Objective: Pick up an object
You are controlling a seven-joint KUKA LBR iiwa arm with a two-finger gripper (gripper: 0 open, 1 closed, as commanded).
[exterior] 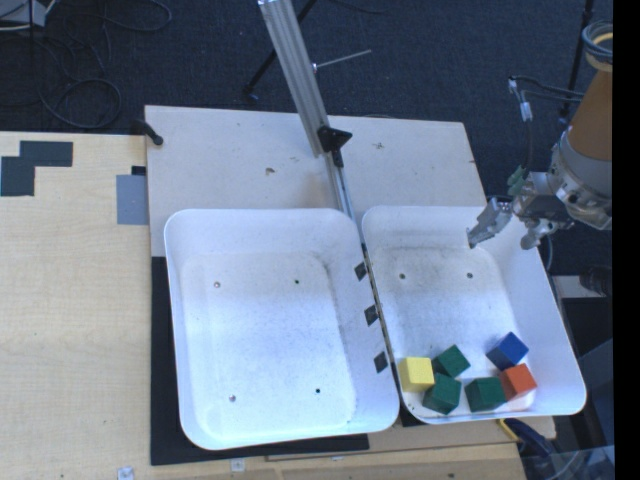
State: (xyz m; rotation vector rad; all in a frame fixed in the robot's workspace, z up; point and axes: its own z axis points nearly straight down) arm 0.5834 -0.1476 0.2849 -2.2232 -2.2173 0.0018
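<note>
the arm (590, 138) came in from the right, and its claw (510, 223) hung over the far right corner of the right bin (440, 268), just inside the rim. one grey finger (487, 223) pointed down and to the left over the bin floor, and a second (532, 233) showed a little to its right near the rim. the two stood apart, so the claw looked partly open, with nothing between them.

the blocks lay together at the near edge of the same bin, well apart from the claw, toward the camera. a yellow block (417, 372) sat at the left of the group. just right of it was a green block (452, 360), with a second green block (442, 395) below it and a third green block (484, 394) further right. a blue block (508, 349) lay at the upper right of the group, and an orange block (518, 379) sat just below it, against the third green one. most of them touched or nearly touched a neighbour.

the left bin (265, 318) lay beside the right one, on a pale board (230, 158) on the counter (70, 298). a metal rail (300, 78) slanted from the far side down toward the seam between the bins.
</note>
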